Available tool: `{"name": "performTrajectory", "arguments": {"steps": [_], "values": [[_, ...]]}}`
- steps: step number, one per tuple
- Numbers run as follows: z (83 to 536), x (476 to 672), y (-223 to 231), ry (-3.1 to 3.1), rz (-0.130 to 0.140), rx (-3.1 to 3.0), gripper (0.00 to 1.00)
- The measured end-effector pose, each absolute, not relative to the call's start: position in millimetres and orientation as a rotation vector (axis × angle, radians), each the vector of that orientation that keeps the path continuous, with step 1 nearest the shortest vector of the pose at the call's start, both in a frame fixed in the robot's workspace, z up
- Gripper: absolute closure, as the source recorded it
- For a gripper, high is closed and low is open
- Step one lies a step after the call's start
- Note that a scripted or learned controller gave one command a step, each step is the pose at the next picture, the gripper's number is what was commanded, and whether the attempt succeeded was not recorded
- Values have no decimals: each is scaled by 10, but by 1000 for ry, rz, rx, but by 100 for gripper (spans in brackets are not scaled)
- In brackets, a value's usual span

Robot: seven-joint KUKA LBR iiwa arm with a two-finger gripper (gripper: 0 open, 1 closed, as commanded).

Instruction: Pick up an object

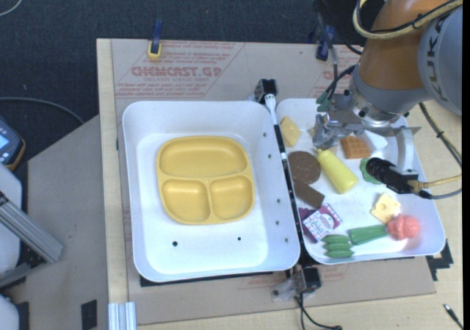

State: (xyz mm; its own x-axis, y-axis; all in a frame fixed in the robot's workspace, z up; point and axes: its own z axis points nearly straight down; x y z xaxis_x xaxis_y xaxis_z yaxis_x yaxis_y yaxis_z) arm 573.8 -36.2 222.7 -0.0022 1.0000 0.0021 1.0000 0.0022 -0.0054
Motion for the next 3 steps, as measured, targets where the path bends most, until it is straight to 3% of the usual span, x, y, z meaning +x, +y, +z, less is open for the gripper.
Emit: {"name": "performTrajectory", "arguments": {"steps": [1, 3], "values": [[2192, 5244, -6, -2219, 5, -2215, 100], [2355, 5297, -66, -2225, -3, -2222, 100]]}}
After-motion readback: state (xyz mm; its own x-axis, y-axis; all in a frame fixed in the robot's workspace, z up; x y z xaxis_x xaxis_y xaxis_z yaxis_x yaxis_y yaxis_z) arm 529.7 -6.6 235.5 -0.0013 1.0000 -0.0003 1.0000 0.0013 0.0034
